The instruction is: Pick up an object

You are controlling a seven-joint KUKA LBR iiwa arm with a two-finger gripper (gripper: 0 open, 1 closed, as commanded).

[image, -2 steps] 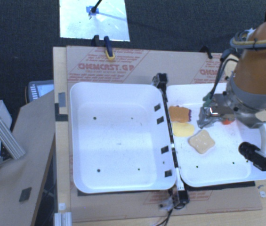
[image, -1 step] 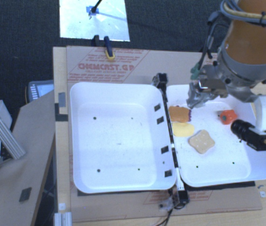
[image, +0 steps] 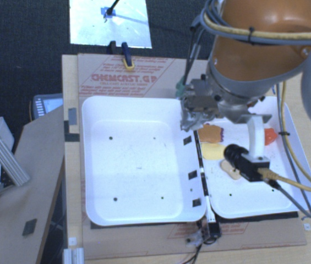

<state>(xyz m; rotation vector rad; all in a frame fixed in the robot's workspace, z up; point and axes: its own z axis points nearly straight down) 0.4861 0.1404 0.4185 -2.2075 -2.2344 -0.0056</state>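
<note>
Orange block (image: 211, 133), yellow piece (image: 214, 152) and red item (image: 269, 136) lie in right bin (image: 287, 197); left bin (image: 138, 213) beside; gripper (image: 195, 117) low at orange block, grip cannot be told; advice: descend squarely, close on one piece.

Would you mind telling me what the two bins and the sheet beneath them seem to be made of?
The left bin and right bin look like moulded white plastic: smooth, faintly glossy, with rounded rims. The sheet beneath looks like matte brown cardboard, printed with red lettering; it could also be paper-faced board.
</note>
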